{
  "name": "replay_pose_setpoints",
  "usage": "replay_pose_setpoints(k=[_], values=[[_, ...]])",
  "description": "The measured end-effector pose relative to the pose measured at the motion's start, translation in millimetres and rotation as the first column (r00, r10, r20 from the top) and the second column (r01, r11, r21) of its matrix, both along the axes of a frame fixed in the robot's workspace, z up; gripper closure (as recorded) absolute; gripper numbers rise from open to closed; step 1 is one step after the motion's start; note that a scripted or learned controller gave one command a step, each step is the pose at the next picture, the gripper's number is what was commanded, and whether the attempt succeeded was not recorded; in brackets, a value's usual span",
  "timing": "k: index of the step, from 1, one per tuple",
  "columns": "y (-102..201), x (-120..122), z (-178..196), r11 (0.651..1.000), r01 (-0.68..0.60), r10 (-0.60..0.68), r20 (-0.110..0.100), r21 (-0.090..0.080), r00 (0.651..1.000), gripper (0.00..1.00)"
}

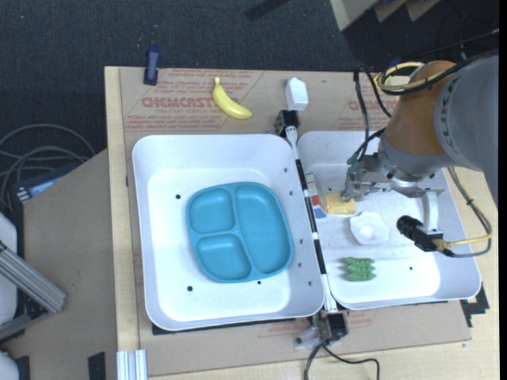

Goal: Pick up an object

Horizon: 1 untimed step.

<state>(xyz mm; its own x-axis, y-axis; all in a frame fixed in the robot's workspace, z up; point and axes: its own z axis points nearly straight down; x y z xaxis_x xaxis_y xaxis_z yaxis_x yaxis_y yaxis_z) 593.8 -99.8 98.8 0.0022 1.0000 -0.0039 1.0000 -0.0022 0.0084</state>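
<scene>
We look down on a desk (119,212) carrying two shallow white bins side by side. The left bin (158,172) holds a blue divided plate (236,230). The right bin (451,279) holds three small things: a yellow wedge (341,206) near its left wall, a white lump (369,229) just beside it to the right, and a green pea pod (358,269) nearer to us, apart from both.

The arm (432,121) reaches in from the right, and its hand (358,184) hangs just above the far edge of the yellow wedge. We cannot tell how the hand is set, and nothing shows as held.

We judge the wedge to be the likely target. It looks light and stiff, perhaps a plastic toy, so probably smooth and a little slippery. A hold across its two flat sides would seem safest, since its tapering end may squirt out. The bin wall close by leaves little room on the left.

A yellow banana (230,101) lies on the desk beyond the bins.
</scene>
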Motion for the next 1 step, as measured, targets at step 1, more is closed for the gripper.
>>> replay_pose_setpoints(k=[1], values=[[1.4, -2.0, -3.0, 1.0, -0.001, 0.001, -0.007, 0.003, 1.0, 0.0]])
